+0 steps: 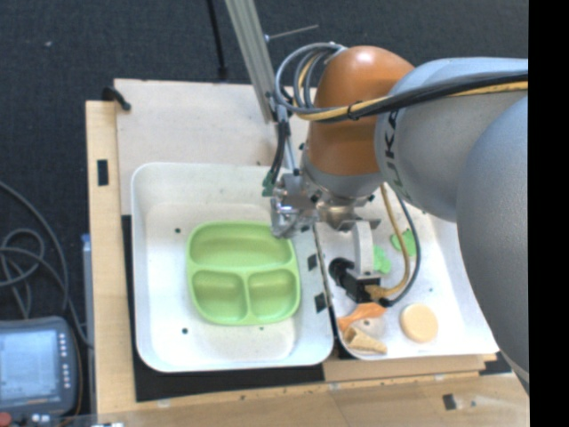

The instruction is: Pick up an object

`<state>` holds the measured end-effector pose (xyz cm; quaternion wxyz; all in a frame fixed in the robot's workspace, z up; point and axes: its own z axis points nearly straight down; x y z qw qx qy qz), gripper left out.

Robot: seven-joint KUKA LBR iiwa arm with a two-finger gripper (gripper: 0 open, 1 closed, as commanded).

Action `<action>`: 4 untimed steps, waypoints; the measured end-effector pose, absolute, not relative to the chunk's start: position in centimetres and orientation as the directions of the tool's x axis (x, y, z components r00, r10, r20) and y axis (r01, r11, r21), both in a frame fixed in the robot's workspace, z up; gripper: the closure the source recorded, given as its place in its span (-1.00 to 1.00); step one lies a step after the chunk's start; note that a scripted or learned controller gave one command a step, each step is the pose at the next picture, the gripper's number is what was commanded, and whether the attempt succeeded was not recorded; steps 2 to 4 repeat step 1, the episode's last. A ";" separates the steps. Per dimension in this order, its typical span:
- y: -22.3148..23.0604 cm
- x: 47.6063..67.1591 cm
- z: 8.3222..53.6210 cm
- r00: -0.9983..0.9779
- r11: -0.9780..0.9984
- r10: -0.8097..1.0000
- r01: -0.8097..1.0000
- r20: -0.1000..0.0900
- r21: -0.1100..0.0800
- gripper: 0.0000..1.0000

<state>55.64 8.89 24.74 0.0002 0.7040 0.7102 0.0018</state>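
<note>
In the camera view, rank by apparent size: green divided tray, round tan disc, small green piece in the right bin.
1. Green divided tray, by far the largest.
2. Round tan disc.
3. Small green piece, partly hidden by cables, so less certain.

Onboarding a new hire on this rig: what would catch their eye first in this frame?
First, the big grey arm with its orange band, reaching in from the right and hanging over the divide between the two bins. Next, the light green three-compartment plastic tray lying flat in the left white bin. Last, the clutter at the near edge of the right white bin: a round tan disc beside an orange and tan piece.
</note>
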 end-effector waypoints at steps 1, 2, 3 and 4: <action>8.5 55.7 24.7 -0.002 0.002 1.000 1.000 0.001 0.002 -1.00; 8.5 55.7 24.7 -0.002 0.002 1.000 1.000 0.001 0.002 -1.00; 8.5 55.7 24.7 -0.002 0.002 1.000 1.000 0.001 0.002 -1.00; 8.5 55.7 24.7 -0.002 0.002 1.000 1.000 0.001 0.002 -1.00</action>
